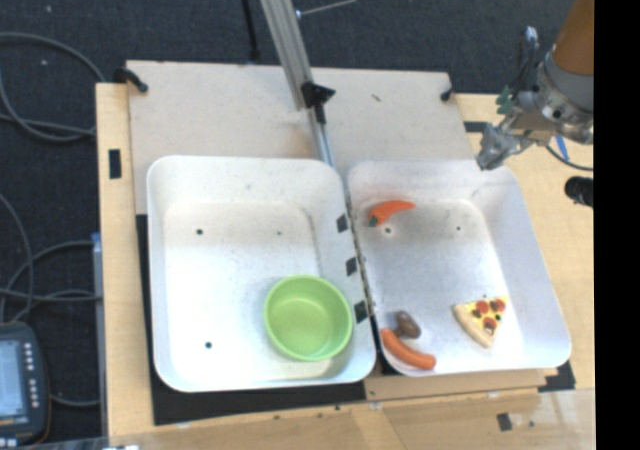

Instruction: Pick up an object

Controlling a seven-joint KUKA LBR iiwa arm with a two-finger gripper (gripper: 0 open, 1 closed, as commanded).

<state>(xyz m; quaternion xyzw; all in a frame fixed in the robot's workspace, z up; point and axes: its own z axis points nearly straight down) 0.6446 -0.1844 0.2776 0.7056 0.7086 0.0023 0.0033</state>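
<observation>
At the far 9 o'clock edge of the view, dark cables loop over the black floor, and a small handheld screen unit sits at about 8 o'clock. The counter is a pale wooden board carrying the two bins.

The left bin holds one thing, a lime-green bowl, upright, lying toward the bin's 5 o'clock corner, close to the wall shared with its neighbour. A slanted aluminium rail comes down from 12 o'clock and ends at a black clamp just above the seam between the bins.

The right bin holds four small items. An orange carrot lies toward its 11 o'clock corner. At its 7 o'clock corner a small brown lump sits just above an orange-red sausage, the two nearly touching. A toy pizza slice, yellow with red dots, lies at about 5 o'clock, well apart from the carrot.

The gripper hangs above the right bin's 1 o'clock corner, over the rim, with the arm reaching in from 3 o'clock. Nothing shows between the fingers; whether they are apart or together I cannot tell from this angle.
</observation>
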